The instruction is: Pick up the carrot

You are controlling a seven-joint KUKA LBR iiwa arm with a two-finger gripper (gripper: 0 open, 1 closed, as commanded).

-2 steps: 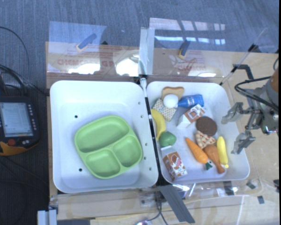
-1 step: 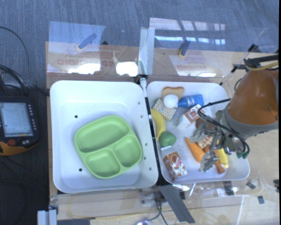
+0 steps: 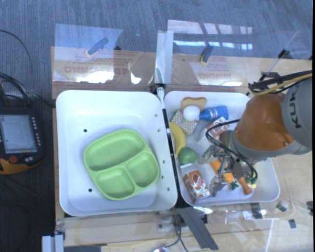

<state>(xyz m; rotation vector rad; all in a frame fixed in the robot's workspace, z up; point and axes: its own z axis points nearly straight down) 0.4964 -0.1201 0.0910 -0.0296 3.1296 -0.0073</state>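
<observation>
Where the bench edge comes nearest the camera, the right bin (image 3: pixel 268 193) holds a small brown printed packet (image 3: pixel 195 186), its lettering too small to read. Beside it, the gripper (image 3: pixel 224 176) hangs low over orange pieces, the carrot (image 3: pixel 240 182) among them, near the bin's front right corner; whether the fingers are parted or closed cannot be told, clutter and cables masking them. Green round fruit (image 3: pixel 187 155) sits left of the gripper, a yellow banana (image 3: pixel 178 136) behind it along the dividing wall. Arm: grey, orange band (image 3: pixel 262 126), part-lettering "KU" (image 3: pixel 295 115) on the housing. Further back: white ball (image 3: pixel 191 113), blue bottle (image 3: pixel 213 113), tan item (image 3: pixel 194 103). Left bin (image 3: pixel 73 109): one green three-compartment tray (image 3: pixel 122 163). Far left, off the bench: a handheld pendant (image 3: pixel 16 138) with screen, text illegible.
</observation>
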